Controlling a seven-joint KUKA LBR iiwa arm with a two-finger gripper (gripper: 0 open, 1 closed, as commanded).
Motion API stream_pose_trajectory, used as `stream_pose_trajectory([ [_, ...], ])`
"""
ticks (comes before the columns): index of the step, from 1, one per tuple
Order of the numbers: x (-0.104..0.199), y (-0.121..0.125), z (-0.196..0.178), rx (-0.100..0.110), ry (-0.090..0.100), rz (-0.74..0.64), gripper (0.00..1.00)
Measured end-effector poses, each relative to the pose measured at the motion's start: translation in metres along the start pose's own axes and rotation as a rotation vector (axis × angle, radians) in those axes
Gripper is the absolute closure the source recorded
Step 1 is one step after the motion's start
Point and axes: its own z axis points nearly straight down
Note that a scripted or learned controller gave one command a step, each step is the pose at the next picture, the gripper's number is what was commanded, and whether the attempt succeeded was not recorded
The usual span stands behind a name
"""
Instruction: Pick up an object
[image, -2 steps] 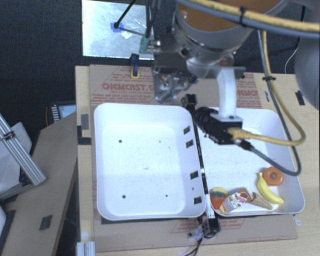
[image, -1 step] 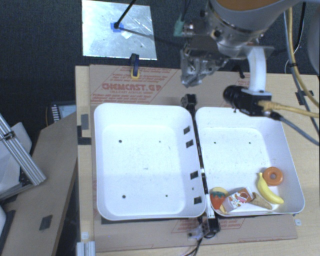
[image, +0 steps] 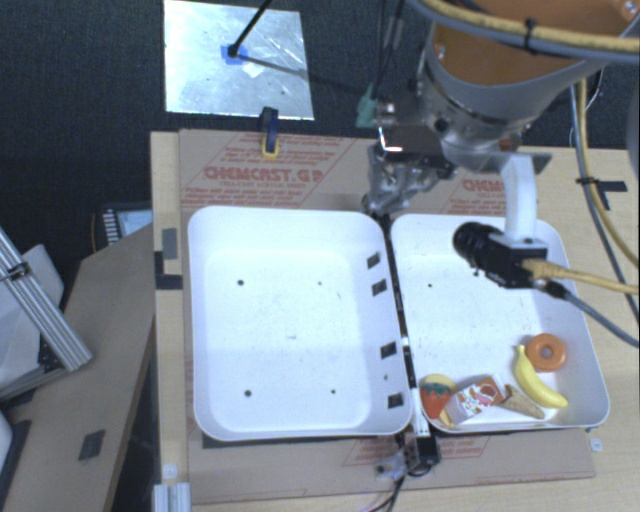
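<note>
Objects for the pick lay bunched at about five o'clock in the right bin (image: 440, 300): a curved yellow banana (image: 537, 380), smooth and waxy-looking; an orange ring-shaped piece (image: 546, 350) touching its upper end; a round orange-red fruit-like item (image: 436, 395) against the bin's dividing wall; and a crinkled red-and-white packet (image: 475, 400) between them, with a small tan wedge (image: 522, 403) just beside it. The left bin (image: 290, 320), glossy white moulded plastic with rounded corners, sat alongside on the desk (image: 110, 330).

The claw (image: 392, 195) hung at roughly twelve o'clock over the far end of the seam between the bins, well apart from the cluster; whether its fingers were spread or pressed together could not be told from the dark metal tangle. Nothing was visibly held.

By appearances the approach step was under way, with no grasp begun. The next move would call for travel toward five o'clock, then a descent onto a single item. The banana's firm, rounded body seemed the likeliest target; the packet looked slippery.
</note>
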Motion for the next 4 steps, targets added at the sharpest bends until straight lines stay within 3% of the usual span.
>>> stream_pose_trajectory([
  [1,-0.037,0.035,0.031,-0.003,0.0,0.001,1.0],
  [2,-0.136,-0.014,-0.03,-0.012,0.0,0.009,1.0],
  [3,-0.195,0.004,-0.034,-0.006,-0.002,0.004,1.0],
  [4,-0.226,-0.018,-0.004,-0.003,-0.001,0.002,1.0],
])
